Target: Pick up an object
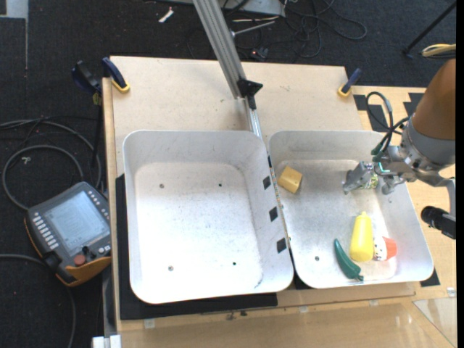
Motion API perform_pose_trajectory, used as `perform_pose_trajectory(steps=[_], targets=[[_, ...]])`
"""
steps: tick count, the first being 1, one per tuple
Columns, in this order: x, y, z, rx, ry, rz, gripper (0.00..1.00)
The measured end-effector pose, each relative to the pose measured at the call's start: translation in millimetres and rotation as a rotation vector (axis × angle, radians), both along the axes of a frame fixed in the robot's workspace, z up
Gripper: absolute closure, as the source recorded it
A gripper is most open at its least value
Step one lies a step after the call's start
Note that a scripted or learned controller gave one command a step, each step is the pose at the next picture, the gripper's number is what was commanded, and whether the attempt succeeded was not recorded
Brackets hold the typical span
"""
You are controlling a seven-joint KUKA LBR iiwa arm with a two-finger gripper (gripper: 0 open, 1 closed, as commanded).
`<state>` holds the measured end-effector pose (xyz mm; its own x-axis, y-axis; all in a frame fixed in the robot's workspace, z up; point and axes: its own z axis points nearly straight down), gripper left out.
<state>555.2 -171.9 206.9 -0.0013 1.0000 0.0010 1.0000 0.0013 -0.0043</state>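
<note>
In the right bin point(406, 201), a small tan block point(290, 180) lies near the left wall. A yellow bottle-shaped object point(361, 238) lies near the front, with a green curved piece point(346, 259) to its left and a white-and-orange object point(384, 249) to its right. My gripper point(360, 179) hangs over the upper right part of this bin, behind the yellow object and to the right of the tan block. Nothing is visibly held in it.
The left bin point(138, 158) stands beside the right one, with a shared raised rim point(275, 209) between them. A slanted metal rail point(225, 42) reaches in from the back. A teach pendant point(69, 227) lies off the bench to the left.
</note>
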Motion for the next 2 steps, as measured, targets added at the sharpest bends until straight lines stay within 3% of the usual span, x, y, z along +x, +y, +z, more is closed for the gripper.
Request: perform_pose_trajectory(steps=[1, 2], targets=[[0.5, 0.0, 2.0, -0.001, -0.003, -0.001, 0.00], [-3.5, 6.9, -60.0, 0.001, 0.002, -0.001, 0.00]])
